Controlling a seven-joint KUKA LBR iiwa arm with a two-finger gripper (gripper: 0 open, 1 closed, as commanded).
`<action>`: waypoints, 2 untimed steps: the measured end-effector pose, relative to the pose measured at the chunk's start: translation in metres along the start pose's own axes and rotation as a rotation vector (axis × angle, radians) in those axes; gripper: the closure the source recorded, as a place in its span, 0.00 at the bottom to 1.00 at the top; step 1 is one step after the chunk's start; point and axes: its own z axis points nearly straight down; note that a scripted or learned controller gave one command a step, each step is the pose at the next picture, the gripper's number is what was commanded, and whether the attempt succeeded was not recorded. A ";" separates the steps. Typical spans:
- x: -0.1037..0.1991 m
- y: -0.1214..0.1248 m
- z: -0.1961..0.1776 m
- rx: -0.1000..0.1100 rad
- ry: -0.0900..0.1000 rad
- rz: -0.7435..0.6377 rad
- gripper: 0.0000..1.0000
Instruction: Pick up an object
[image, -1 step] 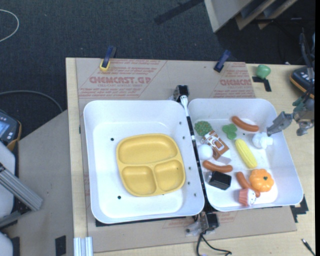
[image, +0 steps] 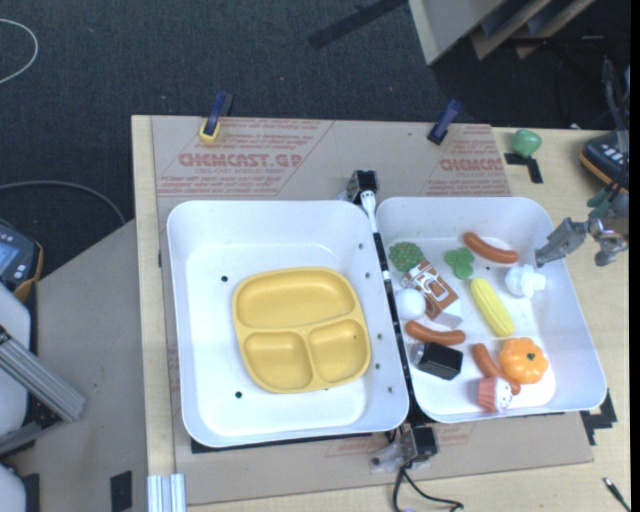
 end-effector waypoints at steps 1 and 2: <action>-0.002 -0.007 0.045 0.005 0.003 0.001 0.00; -0.010 -0.014 0.098 0.007 0.003 0.001 0.00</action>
